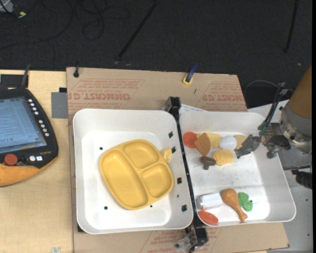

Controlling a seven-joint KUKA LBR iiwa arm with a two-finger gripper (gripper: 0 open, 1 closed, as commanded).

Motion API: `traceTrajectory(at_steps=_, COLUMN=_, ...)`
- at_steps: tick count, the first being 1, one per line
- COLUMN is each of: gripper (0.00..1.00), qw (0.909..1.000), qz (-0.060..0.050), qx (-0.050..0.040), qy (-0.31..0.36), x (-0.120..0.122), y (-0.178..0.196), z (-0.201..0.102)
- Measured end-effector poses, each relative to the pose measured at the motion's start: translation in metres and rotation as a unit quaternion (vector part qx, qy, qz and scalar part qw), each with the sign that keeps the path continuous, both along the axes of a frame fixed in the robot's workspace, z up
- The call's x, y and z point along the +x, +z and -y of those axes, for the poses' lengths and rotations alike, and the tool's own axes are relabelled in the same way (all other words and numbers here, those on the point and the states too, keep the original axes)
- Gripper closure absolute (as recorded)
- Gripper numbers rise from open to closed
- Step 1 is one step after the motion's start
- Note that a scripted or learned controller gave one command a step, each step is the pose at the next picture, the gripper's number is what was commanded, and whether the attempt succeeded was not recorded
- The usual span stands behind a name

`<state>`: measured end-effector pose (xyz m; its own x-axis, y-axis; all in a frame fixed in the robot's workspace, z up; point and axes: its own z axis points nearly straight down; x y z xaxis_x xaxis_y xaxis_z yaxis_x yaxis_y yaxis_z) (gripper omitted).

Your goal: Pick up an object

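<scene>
My gripper [246,146] hangs low over the right bin [276,194], near its upper right part. It sits just right of a cluster of toy food: a white egg [229,142], a yellow piece [224,157], a brown wedge [203,143], a red tomato [189,138] and a small dark brown piece [207,162]. An orange piece [239,139] lies right beside the gripper's tip. Lower in the bin are a drumstick [233,201], a green item [245,201], a white block [209,200] and a red piece [208,218].
The left bin [89,141] holds a yellow divided plate [137,173]. A tablet-like pendant [18,136] rests on the bench at far left. The grey arm [297,123] comes in over the right bin's right wall.
</scene>
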<state>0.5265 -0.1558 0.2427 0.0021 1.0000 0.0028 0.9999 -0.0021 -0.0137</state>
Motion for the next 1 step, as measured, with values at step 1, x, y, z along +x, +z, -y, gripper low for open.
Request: traceTrajectory(at_steps=1, gripper=0.00, qw=1.0000, qz=0.006, qx=-0.0013, qy=0.001, x=0.0023, y=0.0064, z=0.0003)
